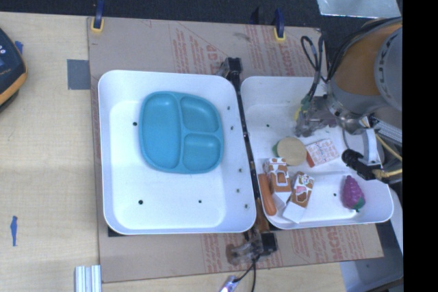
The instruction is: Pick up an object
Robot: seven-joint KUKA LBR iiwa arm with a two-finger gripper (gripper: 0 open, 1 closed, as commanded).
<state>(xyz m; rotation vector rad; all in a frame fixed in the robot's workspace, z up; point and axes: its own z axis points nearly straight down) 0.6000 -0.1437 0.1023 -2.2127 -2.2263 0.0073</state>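
Over the far half of the right bin (254,89), the gripper (315,121) hangs low above the white floor, the grey arm (363,78) with its orange band reaching in behind it. Open or closed? From this angle I cannot tell, and nothing visible sits in its grasp.

Just nearer the camera than the gripper, and a touch to the view's left of it, lies a round tan disc (292,150). It's the closest piece, near the gripper but apart from it. Right beside the disc, almost straight below the gripper in the view, is a small white-and-red packet (321,152), tilted.

Further toward the near rim from the gripper, two brown-and-white cartons: one (276,171) just beyond the disc, the other (302,189) leaning beside it. An orange stick (267,196) lies along the bin's wall, the farthest piece to the view's left of the gripper. Off toward the near rim on the gripper's other side, a purple bunch of grapes (352,193) sits well apart from the rest.

Well away to the view's left of the gripper, across the divide, a blue divided plate (181,131) rests in the left bin (109,147).
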